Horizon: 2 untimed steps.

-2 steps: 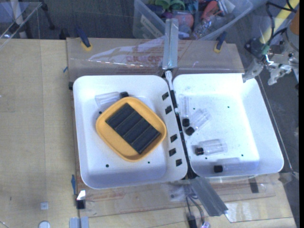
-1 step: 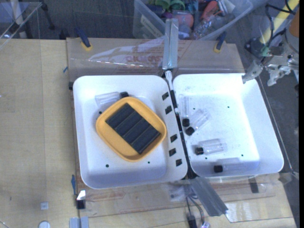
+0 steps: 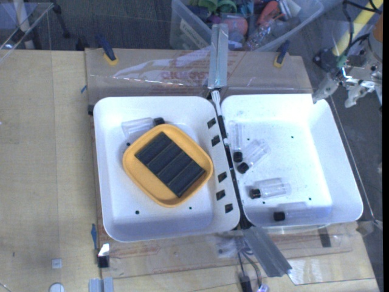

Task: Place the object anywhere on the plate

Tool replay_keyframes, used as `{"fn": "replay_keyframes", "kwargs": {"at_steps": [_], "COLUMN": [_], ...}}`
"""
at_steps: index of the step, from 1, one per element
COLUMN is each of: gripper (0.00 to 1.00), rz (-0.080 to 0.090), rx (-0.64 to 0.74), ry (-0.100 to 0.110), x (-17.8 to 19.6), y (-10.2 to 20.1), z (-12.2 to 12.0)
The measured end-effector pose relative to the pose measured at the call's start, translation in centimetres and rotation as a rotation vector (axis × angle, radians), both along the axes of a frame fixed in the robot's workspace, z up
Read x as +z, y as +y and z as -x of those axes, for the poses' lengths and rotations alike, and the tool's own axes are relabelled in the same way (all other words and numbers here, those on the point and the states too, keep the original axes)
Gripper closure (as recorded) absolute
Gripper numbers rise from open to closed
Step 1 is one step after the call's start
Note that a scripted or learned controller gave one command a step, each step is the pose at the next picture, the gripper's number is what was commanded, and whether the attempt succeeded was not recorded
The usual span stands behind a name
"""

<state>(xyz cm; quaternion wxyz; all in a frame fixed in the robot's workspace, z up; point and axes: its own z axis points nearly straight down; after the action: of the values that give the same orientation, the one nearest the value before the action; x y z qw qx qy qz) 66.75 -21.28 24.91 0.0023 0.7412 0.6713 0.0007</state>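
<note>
Wooden surface (image 3: pixel 42 163) holds two white bins. We see the yellow plate (image 3: pixel 167 165) in the left bin (image 3: pixel 112 218), with little clear bottles (image 3: pixel 267 188) in the right bin (image 3: pixel 316 132). The hand (image 3: pixel 346 81) waits at the far right; we cannot tell its grip.

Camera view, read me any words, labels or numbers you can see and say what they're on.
Reddish print on the clear plastic sheet behind the bins: too blurred to read.
No text shows on the yellow plate, the clear vials or the white bins.

One fixed overhead camera, slanting down on both bins (image 3: pixel 276 218).
</note>
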Motion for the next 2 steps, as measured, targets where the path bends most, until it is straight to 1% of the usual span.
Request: {"fn": "replay_keyframes", "kwargs": {"at_steps": [1, 2], "gripper": [0.0, 0.0], "rz": [0.0, -0.003], "rx": [0.047, 0.011], "ry": [0.002, 0.005], "x": [-0.36, -0.94], "y": [-0.59, -0.47], "z": [-0.02, 0.07]}}
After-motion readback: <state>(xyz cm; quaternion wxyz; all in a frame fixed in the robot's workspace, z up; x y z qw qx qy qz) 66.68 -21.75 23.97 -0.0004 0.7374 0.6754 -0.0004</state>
